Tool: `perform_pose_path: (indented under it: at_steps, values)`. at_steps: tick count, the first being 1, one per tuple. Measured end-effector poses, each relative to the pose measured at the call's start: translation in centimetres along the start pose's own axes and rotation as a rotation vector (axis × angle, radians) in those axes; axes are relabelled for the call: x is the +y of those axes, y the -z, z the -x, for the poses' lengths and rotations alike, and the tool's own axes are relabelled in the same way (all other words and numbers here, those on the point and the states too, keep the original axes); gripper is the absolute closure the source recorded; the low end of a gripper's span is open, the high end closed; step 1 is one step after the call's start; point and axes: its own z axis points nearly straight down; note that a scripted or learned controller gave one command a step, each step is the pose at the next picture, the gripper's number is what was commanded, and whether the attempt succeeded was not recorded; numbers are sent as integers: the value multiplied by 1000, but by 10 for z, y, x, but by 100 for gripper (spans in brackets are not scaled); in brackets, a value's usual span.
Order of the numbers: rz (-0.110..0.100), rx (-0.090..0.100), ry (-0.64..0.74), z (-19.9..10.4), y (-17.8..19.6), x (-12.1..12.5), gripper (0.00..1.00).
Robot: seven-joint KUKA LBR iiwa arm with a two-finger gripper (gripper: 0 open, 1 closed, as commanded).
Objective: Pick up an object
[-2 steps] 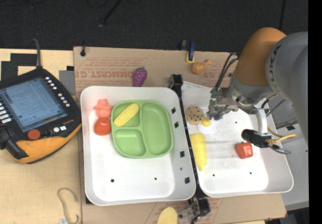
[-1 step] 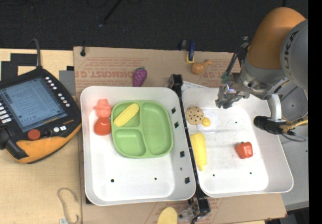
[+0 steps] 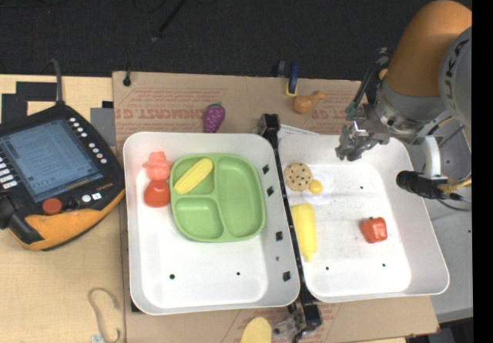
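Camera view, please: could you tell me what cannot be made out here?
- Gripper: small and dark above the right bin's far rim; nothing visibly held.
- Yellow object below the bins: cut off by the bottom edge.
- Purple item on the cardboard: too small to identify.
- Cookie: surface detail blurred.

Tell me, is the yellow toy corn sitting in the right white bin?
No, the yellow toy corn lies on the green divided plate in the left white bin.

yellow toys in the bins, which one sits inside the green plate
The corn cob: it lies in the upper left compartment of the green divided plate. The yellow banana-like piece and the small yellow ball lie in the right bin.
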Motion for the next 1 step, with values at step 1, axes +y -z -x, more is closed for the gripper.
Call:
perform_pose_path:
  at_steps: [1]
  values:
    - [-6, 2, 3, -38, -2, -40, 100]
